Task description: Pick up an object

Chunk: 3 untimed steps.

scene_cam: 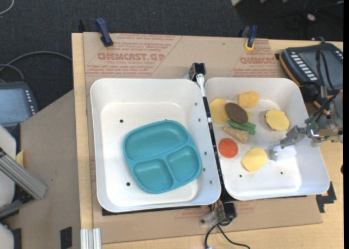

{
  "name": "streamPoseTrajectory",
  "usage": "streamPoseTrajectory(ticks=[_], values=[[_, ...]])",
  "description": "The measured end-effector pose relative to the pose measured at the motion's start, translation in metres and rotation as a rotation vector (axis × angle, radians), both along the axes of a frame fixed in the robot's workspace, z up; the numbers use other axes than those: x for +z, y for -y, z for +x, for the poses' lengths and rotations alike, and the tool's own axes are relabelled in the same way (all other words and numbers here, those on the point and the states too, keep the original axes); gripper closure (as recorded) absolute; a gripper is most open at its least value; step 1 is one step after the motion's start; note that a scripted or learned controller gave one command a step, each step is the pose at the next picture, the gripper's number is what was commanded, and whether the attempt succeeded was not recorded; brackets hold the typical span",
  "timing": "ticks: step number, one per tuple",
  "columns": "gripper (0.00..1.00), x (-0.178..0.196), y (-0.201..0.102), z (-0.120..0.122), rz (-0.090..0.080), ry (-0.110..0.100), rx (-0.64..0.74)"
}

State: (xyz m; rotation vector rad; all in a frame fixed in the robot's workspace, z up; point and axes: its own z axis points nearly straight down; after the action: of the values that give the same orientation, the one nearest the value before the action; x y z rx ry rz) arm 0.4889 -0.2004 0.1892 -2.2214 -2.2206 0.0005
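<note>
Left bin (103, 133): one teal divided plate (162, 156), lying flat. Right bin (311, 177): a cluster of toy food, namely yellow pieces (254, 159), a brown piece (236, 113), a green piece (243, 127) and a red disc (228, 147). Gripper (279, 151): low over the right bin's right side, just beside the nearest yellow piece, nothing visibly held; finger spread cannot be told.

The bench (136, 52) is showing a brown board top printed with red lettering, and two shallow white bins are sitting on it side by side, touching along a black seam. The left bin (103, 133) and the right bin (311, 161) are taking up most of the board. A blue clamp (103, 31) and a yellow-and-blue clamp (250, 37) are gripping its far edge
</note>
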Motion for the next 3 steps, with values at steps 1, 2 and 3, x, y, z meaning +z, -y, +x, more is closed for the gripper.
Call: streamPoseTrajectory(ticks=[1, 2, 3], values=[[0.0, -0.088, -0.062, 0.08, 0.003, 0.002, 0.008], [0.0, -0.07, 0.026, 0.127, 0.002, 0.003, -0.002], [0.0, -0.102, -0.012, 0.177, -0.004, -0.014, 0.009]])
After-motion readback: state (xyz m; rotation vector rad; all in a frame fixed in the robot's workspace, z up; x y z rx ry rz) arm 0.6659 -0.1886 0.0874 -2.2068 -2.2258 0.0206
